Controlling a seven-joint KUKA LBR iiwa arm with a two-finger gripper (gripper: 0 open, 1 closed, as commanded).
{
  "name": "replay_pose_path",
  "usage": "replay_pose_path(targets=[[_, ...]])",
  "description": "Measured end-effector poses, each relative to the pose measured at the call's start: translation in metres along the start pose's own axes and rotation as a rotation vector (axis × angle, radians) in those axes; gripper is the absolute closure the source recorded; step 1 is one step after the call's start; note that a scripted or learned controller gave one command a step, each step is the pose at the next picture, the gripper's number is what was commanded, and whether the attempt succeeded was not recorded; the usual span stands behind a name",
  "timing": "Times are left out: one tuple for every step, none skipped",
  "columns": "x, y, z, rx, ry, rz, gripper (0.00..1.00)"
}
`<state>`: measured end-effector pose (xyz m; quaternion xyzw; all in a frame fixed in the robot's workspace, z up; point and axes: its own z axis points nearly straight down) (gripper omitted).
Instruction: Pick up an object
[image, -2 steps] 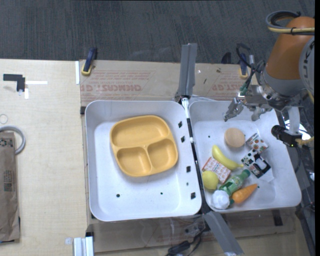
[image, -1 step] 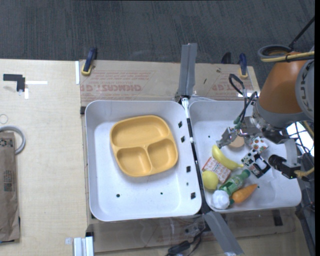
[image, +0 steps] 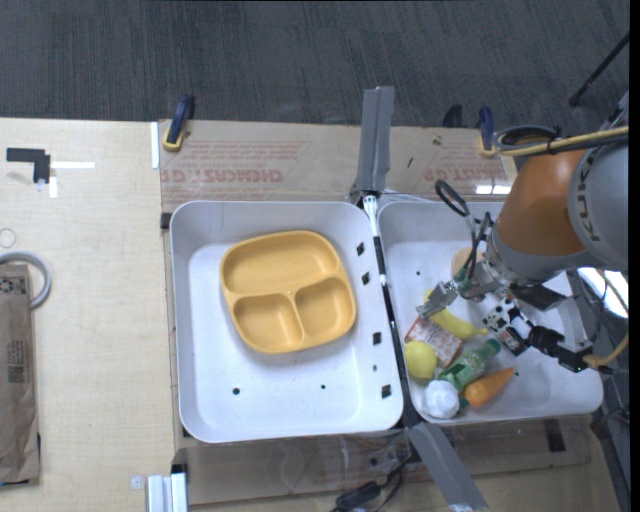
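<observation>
We look down on two shallow white bins set side by side on the bench. The left bin (image: 200, 330) holds a yellow divided plate (image: 288, 290) with three compartments, lying flat near the bin's middle and slightly turned.

The right bin (image: 400, 250) holds a cluster of small objects near its front left corner. We identify a lemon (image: 420, 358) close to the dividing wall, a banana (image: 455, 323) just beyond it, a green bottle (image: 468, 363) with a white cap (image: 441, 399) pointing toward the front edge, and a carrot (image: 488, 387) lying beside the bottle on its right. A flat printed packet (image: 444, 343) lies under the lemon and the banana. The items touch or overlap one another; none is lifted clear of the bin floor.

The arm (image: 545, 205) reaches in from the right, its orange band above the right bin's far half. The gripper (image: 452, 296) sits low over the bin, directly above the far end of the banana and next to the packet. We cannot tell whether the claw is released or clenched: the wrist body and cabling cover most of it, and we see no object gripped in it.

A brown paper bag (image: 18, 370) lies on the bench at the far left.
</observation>
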<state>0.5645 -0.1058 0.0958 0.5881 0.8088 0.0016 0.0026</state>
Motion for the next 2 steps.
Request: replay_pose_path(targets=[[0.0, 0.0, 0.0, 0.0, 0.0, 0.0, 0.0], [-0.001, 0.0003, -0.0088, -0.002, -0.001, 0.003, 1.0]])
